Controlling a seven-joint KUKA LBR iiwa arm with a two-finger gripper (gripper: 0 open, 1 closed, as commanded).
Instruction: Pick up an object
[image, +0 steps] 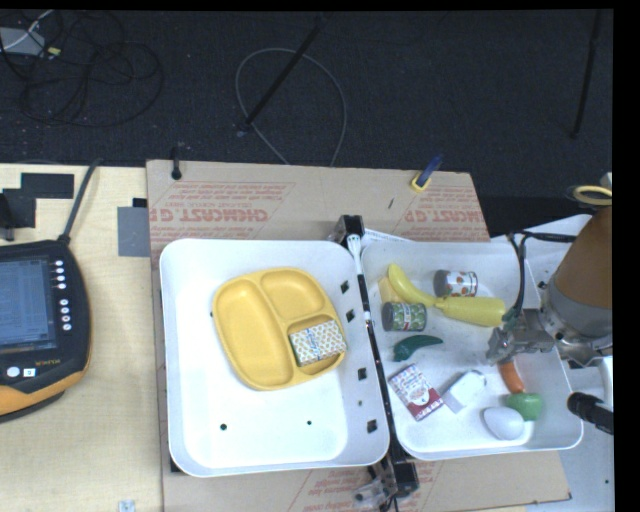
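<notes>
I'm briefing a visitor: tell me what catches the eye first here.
The yellow tray in the left bin, with a patterned box in one compartment. Then the right bin's toy clutter, bananas brightest. The arm reaches over that bin's right side.

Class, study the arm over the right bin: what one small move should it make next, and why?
Probably lower straight down. The gripper hangs just above the orange carrot-like toy near the right bin's edge, and nothing shows in it.

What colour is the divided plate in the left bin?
Yellow; the plate shows plainly in the camera view.
</notes>
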